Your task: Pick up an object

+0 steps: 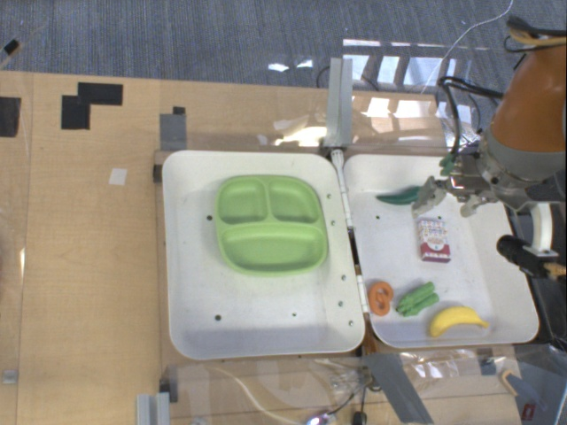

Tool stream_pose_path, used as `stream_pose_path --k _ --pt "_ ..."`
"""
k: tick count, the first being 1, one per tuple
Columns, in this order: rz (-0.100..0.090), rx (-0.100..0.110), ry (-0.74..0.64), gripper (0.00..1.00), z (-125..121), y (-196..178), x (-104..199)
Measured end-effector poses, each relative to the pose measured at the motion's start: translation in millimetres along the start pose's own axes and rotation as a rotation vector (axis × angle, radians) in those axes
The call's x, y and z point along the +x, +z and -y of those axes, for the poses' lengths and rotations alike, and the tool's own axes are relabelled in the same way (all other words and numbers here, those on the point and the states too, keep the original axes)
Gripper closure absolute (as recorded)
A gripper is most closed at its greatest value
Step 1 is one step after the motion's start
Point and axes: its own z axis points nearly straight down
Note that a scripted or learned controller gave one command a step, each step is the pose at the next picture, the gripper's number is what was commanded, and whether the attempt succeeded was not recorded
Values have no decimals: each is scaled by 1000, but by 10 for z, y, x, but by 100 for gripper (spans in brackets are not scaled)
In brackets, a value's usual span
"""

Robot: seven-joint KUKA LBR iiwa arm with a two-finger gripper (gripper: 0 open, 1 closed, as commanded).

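Gripper (452,193) hangs over upper part of right bin (496,264), fingers spread open, nothing between them. Nearest candidate: small red-and-white packet (434,239), flat on bin floor just below the gripper toward the view's bottom, long axis running roughly top-to-bottom of the view; dark green pepper (403,197) lies just to its left. Judgement: short drop toward packet, fingers closing across its narrow width.

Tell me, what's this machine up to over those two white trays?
A robot arm reaches in over the right bin, its gripper hovering by a dark green pepper and a small red-and-white packet. It holds nothing yet. A carrot slice, a green bean pod and a banana lie nearer the front. The left bin holds a green divided plate.
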Motion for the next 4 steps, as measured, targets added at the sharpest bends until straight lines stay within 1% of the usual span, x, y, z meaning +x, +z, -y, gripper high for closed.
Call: stream_pose_path --k 1,2,3,4 --pt "0 1 -23 0 58 1097 -578" --pt "2 -11 -17 0 -183 1466 -944" --pt "1 -12 12 0 -72 1465 -1035" --pt "2 -17 12 100 -94 1347 -1028"
